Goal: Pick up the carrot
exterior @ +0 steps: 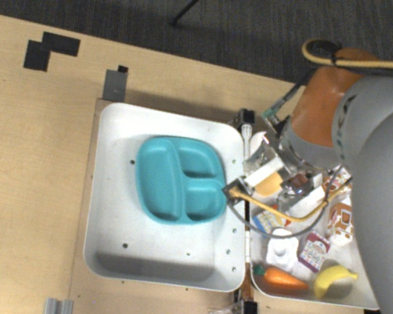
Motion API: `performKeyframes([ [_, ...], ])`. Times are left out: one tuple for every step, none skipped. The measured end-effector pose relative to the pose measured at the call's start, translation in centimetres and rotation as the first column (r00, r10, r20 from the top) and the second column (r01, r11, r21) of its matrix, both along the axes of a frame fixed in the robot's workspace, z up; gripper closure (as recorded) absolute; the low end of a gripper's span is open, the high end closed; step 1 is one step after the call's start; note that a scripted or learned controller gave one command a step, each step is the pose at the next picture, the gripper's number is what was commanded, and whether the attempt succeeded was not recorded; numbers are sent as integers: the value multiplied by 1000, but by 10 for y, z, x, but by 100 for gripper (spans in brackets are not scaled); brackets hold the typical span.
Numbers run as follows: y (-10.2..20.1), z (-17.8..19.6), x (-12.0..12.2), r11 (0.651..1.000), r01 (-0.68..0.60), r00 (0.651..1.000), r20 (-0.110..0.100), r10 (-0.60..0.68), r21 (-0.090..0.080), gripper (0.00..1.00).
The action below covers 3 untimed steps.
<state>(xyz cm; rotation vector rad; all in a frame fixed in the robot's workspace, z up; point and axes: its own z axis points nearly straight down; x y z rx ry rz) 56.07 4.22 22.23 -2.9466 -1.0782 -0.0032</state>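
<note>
The carrot (285, 280) is orange and lies flat along the front wall of the right bin (307, 295), close to its front left corner. My gripper (287, 185) hangs over the back left part of that bin, behind the carrot and well apart from it. The grey arm and its orange band cover much of the bin's back and right side. Cables and the wrist body clutter the gripper's tip.
A yellow banana (333, 279) lies just right of the carrot. Small cartons (314, 250) and a white block (282, 249) sit behind the carrot. The left bin (102, 245) holds a teal divided plate (180, 180).
</note>
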Motion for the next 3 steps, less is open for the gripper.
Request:
performKeyframes([
  [98, -70, -24, 985, 175, 984, -9, -175, -1, 0],
  [97, -57, -21, 985, 172, 985, -6, -172, 1, 100],
  [134, -133, -70, 937, 349, 937, 5, -349, 5, 100],
])
